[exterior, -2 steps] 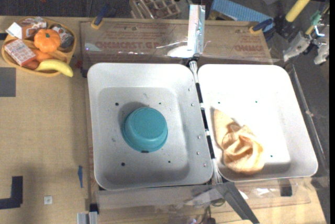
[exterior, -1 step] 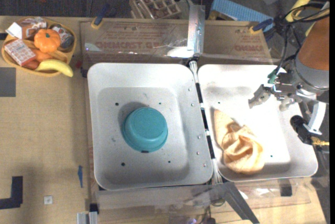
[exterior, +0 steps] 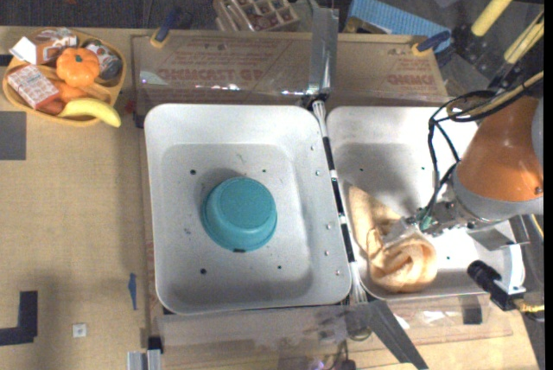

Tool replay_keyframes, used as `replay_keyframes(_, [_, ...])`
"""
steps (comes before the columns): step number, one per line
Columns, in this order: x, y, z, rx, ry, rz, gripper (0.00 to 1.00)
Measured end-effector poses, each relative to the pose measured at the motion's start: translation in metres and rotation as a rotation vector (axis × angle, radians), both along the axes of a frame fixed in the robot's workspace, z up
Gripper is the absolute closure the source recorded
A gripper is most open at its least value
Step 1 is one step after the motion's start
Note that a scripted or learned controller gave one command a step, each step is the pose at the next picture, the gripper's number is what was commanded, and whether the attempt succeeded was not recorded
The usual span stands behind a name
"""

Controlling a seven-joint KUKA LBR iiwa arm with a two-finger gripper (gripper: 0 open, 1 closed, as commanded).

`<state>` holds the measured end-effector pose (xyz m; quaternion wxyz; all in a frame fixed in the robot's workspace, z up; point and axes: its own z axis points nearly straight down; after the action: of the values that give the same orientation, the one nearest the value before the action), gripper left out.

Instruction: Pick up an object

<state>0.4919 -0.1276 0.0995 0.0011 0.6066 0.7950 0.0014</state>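
The pick is not complete: nothing in the camera view is raised off a bin floor, and no object can be seen held between fingers. The arm point(exterior: 501, 161) reaches into the right bin point(exterior: 380, 135) from the right, and its gripper point(exterior: 421, 226) is low over the bin's near half, at the upper right edge of a tan, ring-shaped soft object point(exterior: 404, 263), possibly a plush toy or a bagel-like item; its exact kind cannot be told. That object lies on the floor of the right bin, near the front wall, with a paler tan piece point(exterior: 363, 208) just beside it toward the divider; whether the two are joined cannot be told. The gripper tip appears to touch or nearly touch the tan object's upper edge, but the wrist hides the contact, and whether the jaws stand spread or pressed together cannot be told. In my judgement the approach is done, while a confirmed grasp and the lift are outstanding. The left bin point(exterior: 173, 135) bears a teal bowl point(exterior: 240, 213), upside down near its centre and well apart from the gripper. A basket of toy food point(exterior: 60, 79) sits on the bench at far left.
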Motion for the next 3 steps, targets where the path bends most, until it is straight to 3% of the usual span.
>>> replay_keyframes(1, [0.044,0.021,-0.007,-0.001,-0.014,-0.192,0.0])
replay_keyframes(2, [0.083,-0.016,0.001,-0.001,0.0,-0.394,0.0])
replay_keyframes(3, [0.082,-0.012,-0.005,-0.003,-0.018,-0.171,0.0])
